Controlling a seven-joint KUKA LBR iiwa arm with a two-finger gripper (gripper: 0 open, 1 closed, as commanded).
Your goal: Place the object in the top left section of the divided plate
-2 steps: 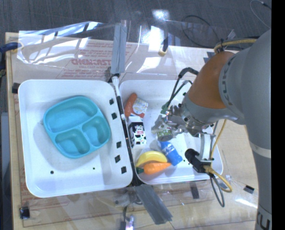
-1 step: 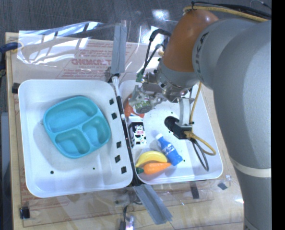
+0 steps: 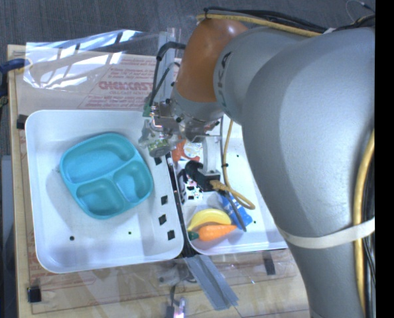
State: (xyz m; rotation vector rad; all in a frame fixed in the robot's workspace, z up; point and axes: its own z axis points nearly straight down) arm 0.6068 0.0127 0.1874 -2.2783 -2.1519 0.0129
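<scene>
white bins (image 3: 44, 244), end effector (image 3: 158, 138) beside divided plate (image 3: 106, 174)

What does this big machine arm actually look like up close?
The thick, rounded arm has a smooth grey shell, with a glossy orange band just above the wrist. Black and yellow cables run along its top. At its tip sits a small metallic end effector with dark wires.

glossy blue plastic divided plate (image 3: 106, 173)

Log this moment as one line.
gripper: above bin divider | divided plate: left bin | banana, carrot: right bin
</scene>
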